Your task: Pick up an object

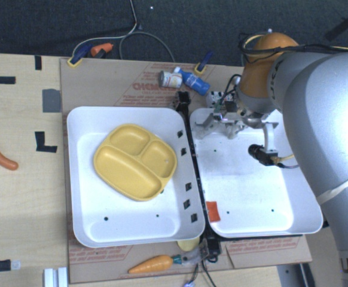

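Note:
A yellow divided plate (136,160) lies in the left bin (81,220), tilted a little toward the lower right. A small orange-red block (211,211) rests at the lower left corner of the right bin (281,220). My gripper (223,123) hangs over the upper left corner of the right bin, close to the divider between the bins. It is well apart from both the block and the plate. The grey arm with its orange band (269,55) reaches in from the upper right and hides the right bin's far right part.
A blue-and-white bottle (186,79) lies on the cardboard behind the bins. A toy carrot (153,264) sits in front of them. An orange sausage (2,156) lies on the bench at far left. Clamps (90,51) hold the cardboard's back edge.

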Robot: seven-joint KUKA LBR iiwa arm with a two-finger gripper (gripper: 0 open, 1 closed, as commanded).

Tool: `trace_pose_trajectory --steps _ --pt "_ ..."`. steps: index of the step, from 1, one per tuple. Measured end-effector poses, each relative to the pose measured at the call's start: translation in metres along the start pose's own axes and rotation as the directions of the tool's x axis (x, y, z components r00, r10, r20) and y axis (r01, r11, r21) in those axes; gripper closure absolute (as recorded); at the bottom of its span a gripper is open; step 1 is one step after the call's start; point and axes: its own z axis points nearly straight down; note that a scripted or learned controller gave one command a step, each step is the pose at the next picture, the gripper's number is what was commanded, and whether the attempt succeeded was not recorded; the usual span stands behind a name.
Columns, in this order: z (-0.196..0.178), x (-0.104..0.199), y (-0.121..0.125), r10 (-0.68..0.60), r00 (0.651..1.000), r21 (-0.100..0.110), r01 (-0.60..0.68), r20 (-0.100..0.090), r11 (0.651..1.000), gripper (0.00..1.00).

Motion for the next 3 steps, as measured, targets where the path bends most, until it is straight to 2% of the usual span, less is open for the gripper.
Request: trace_pose_trajectory --steps 1,2,3 --pt "-0.011 0.000 0.000 -0.002 1.000 -0.001 0.002 0.002 1.000 1.00" --pt "-0.010 0.000 0.000 -0.001 1.000 0.000 0.001 0.003 1.000 0.00" --pt "0.001 0.004 -0.001 0.002 1.000 0.001 -0.002 0.003 1.000 0.00"
